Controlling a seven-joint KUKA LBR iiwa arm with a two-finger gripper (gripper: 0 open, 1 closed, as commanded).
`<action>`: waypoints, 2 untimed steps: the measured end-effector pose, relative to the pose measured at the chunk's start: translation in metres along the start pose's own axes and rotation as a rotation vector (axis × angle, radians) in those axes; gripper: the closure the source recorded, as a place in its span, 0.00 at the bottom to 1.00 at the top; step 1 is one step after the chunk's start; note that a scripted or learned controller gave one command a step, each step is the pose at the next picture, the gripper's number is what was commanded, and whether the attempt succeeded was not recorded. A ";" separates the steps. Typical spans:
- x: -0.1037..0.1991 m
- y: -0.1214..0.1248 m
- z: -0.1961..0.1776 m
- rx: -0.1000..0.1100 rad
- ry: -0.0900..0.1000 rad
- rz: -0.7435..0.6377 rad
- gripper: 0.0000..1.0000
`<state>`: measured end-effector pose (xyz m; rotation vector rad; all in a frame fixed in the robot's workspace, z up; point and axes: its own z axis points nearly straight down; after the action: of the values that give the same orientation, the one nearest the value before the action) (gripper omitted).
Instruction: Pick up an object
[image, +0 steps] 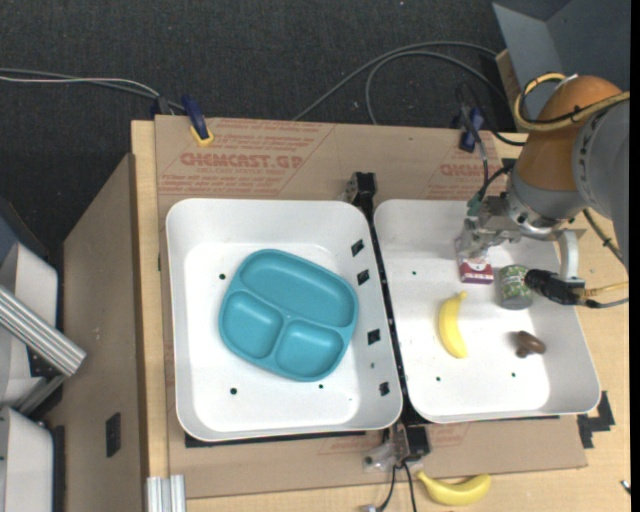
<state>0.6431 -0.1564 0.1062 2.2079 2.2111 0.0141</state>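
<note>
Right bin (560, 395), jaws (478, 245) over small carton (476, 270)

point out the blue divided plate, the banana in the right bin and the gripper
blue divided plate (288, 314), camera view, on the ridge between its compartments
banana (452, 326), camera view, on the middle of its curved body
gripper (481, 243), camera view, at its tip above a small red and white item

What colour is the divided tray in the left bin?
The divided tray is teal blue, plain with no pattern, seen clearly in the camera view.
</note>
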 end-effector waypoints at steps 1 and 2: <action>-0.001 -0.007 -0.050 0.014 0.005 0.002 1.00; -0.007 -0.011 -0.111 0.010 0.004 0.002 1.00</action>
<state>0.6302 -0.1630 0.2175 2.2169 2.2160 0.0066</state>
